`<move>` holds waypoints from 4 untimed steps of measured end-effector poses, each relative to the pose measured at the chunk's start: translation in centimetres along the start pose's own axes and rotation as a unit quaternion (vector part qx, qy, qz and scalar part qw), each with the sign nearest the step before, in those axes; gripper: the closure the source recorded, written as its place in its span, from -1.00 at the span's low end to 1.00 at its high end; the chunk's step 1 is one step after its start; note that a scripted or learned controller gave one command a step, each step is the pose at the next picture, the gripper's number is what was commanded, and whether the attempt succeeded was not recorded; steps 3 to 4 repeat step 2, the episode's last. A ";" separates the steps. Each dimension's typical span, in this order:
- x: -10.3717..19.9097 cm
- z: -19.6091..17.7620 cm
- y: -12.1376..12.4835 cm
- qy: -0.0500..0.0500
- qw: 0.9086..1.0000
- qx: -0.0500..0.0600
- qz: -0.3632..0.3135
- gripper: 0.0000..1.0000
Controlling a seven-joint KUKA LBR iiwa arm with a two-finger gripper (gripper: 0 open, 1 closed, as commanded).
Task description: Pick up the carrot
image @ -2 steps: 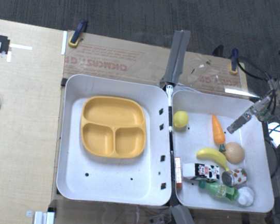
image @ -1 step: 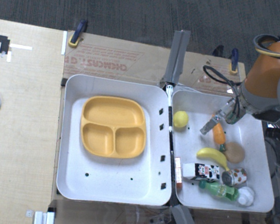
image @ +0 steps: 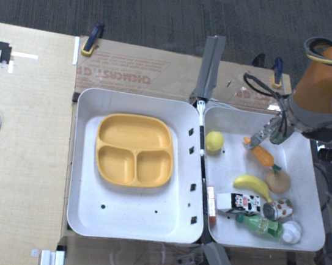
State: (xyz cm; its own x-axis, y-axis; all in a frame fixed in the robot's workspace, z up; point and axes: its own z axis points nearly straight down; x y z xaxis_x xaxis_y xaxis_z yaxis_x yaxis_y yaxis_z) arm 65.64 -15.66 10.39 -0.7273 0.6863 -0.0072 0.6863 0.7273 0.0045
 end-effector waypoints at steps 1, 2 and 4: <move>4.4 -10.6 0.7 0.002 1.000 0.002 0.013 1.00; 8.9 -19.6 4.4 0.002 0.999 0.002 -0.045 1.00; 8.9 -19.6 4.4 0.002 0.999 0.002 -0.045 1.00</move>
